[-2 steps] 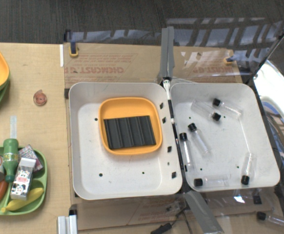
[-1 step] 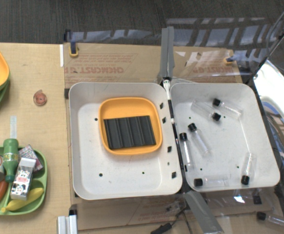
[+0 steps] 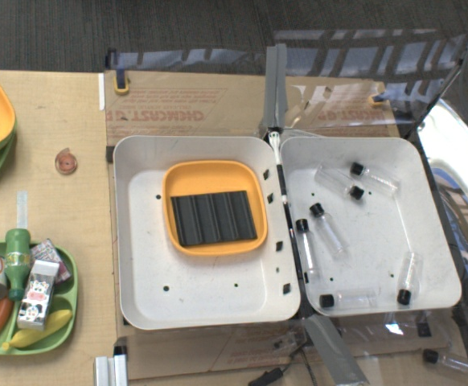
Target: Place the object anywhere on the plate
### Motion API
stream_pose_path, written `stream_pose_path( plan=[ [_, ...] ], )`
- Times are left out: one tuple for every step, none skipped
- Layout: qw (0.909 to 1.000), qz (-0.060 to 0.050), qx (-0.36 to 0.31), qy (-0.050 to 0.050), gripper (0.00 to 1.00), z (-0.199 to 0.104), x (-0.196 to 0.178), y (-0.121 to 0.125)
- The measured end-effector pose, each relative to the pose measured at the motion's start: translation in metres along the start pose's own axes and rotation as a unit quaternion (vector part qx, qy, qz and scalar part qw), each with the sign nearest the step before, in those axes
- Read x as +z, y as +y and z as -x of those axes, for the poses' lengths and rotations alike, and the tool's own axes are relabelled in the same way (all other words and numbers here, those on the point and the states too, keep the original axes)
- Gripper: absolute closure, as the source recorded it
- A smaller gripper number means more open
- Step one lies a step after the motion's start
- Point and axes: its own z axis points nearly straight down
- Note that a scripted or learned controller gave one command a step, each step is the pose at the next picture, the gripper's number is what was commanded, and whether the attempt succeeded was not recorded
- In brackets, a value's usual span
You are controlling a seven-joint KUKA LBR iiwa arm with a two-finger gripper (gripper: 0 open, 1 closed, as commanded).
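Whether the gripper is released or clenched cannot be told from this view.

In the left bin (image 3: 137, 288) an orange plate (image 3: 174, 185) is sitting toward the upper middle, away from the walls. A dark ribbed block (image 3: 215, 218) is lying flat on the plate, covering most of its floor; this is probably the task's thing, though the view is too coarse to be sure what it is.

In the right bin (image 3: 379, 240) clear tubes with black caps are lying scattered. Two (image 3: 371, 175) are resting near the upper middle, close together. One tube (image 3: 326, 225) is lying at a slant left of centre, and another (image 3: 305, 248) is lying along the left wall. One more (image 3: 351, 300) is stretching along the near wall, and a last tube (image 3: 408, 273) is leaning by the near right corner.

On the wooden bench to the left, a green tray (image 3: 57, 328) is holding toy food, and a small pink disc (image 3: 67, 162) is lying apart from it.
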Motion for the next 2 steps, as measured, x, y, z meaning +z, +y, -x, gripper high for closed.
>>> stream_pose_path(
  plan=[
    [0.9806, -0.001, -0.196, -0.001, 0.0, -0.02, -0.008, -0.007],
    [0.9701, -0.002, -0.243, 0.0, 0.0, -0.007, -0.009, 0.006]
  ],
)
